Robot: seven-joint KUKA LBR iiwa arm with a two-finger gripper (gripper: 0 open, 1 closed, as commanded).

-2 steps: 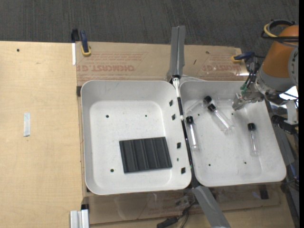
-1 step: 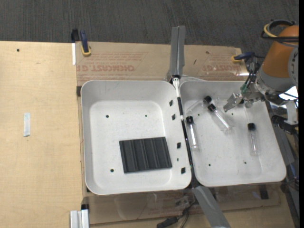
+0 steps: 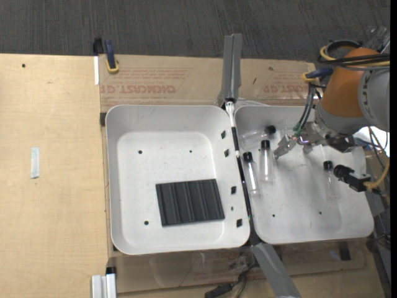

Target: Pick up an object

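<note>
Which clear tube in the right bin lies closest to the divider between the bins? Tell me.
The tube lying along the right bin's left wall, black cap at its upper end. The other capped tube lies farther right, toward the gripper.

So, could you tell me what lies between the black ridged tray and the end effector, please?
In the camera view, the bins' meeting rims and two clear black-capped tubes lie between the black ridged tray and the end effector.

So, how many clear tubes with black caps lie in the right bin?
3, possibly 4. One tube lies along the left wall of the right bin, a second tube right of it, a third tube near the right side. A black cap by the gripper may be another.
</note>
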